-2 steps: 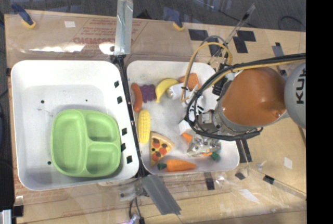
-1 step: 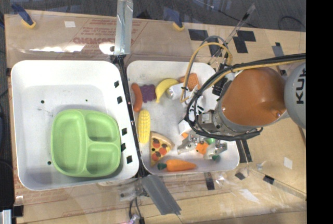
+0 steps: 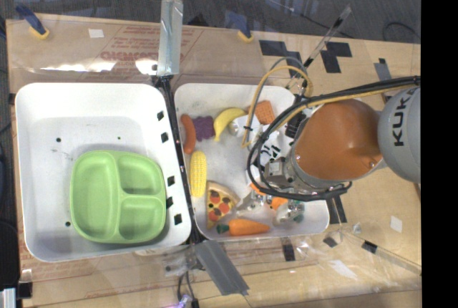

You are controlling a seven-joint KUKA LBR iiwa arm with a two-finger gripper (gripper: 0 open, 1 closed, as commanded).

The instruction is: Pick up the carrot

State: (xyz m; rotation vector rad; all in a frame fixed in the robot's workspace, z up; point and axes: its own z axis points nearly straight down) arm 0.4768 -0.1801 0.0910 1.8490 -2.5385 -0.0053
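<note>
Two white bins on bench; left bin [image 3: 43, 156] holds a green tray [image 3: 118, 195]. Gripper [image 3: 275, 203] low in right bin [image 3: 236, 95], its fingers hidden under the wrist, state cannot be told. Carrot [image 3: 242, 228] lies just left of and below the gripper, against the near wall. Pizza slice [image 3: 220, 203] and corn [image 3: 198, 172] further left.

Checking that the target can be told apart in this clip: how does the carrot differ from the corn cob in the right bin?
The carrot is orange with a green end; the corn cob is yellow. The carrot lies crosswise along the right bin's near edge, whereas the corn cob runs lengthwise beside the divider. The carrot tapers, while the corn cob keeps an even width. Both are elongated toy foods lying flat.
</note>
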